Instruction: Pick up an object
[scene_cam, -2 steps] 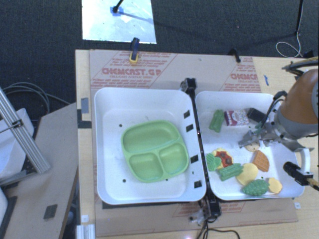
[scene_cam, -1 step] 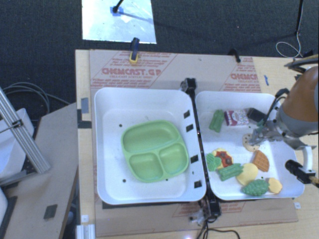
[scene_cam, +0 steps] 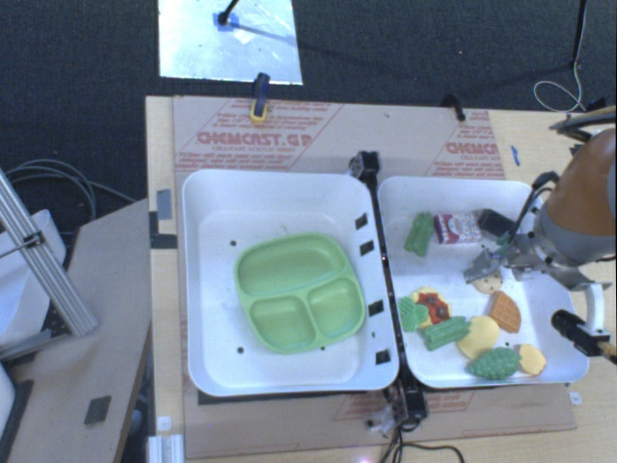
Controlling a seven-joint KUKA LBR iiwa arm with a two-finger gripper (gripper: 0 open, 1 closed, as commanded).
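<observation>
My gripper (scene_cam: 485,270) hangs low over the middle of the right bin (scene_cam: 453,374), reaching in from the right. Directly under its tip lies a small tan piece (scene_cam: 488,284), partly hidden. An orange waffle-like piece (scene_cam: 503,311) sits just below the tip. Up and to the left, a red and white can (scene_cam: 456,228) lies beside a green pickle (scene_cam: 419,233). Along the bin's front lie a pizza slice (scene_cam: 431,307), a green pod (scene_cam: 445,333), a yellow lemon (scene_cam: 480,336), a green broccoli (scene_cam: 496,363) and a small yellow piece (scene_cam: 531,358).
The left bin (scene_cam: 212,258) holds a green divided plate (scene_cam: 299,290). A black divider (scene_cam: 378,258) runs between the two bins. The arm's orange band (scene_cam: 590,193) looms over the right bin's right rim.
</observation>
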